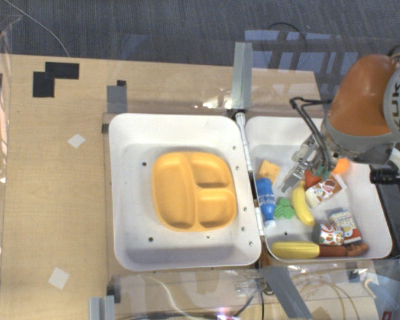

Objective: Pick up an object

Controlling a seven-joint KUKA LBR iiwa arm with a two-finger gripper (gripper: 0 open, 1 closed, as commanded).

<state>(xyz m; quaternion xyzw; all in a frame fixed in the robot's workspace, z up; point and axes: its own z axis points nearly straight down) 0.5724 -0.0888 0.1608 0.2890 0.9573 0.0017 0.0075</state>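
The left white bin [123, 199] holds a yellow divided tray [193, 191] lying flat at its middle; the right white bin [267, 133] carries the clutter, with the arm [367, 102] reaching over its upper right; the gripper [300, 169] hangs low above the toys, its state impossible to tell; just beside it lies a banana [302, 205], a carton [325, 191] touching it, a blue bottle [265, 195] leftward, corn [295, 249] near the front wall

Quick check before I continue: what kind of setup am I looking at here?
Likely a lab bench for robot picking: two white bins side by side, a yellow divided tray in one, toy food such as a banana in the other.
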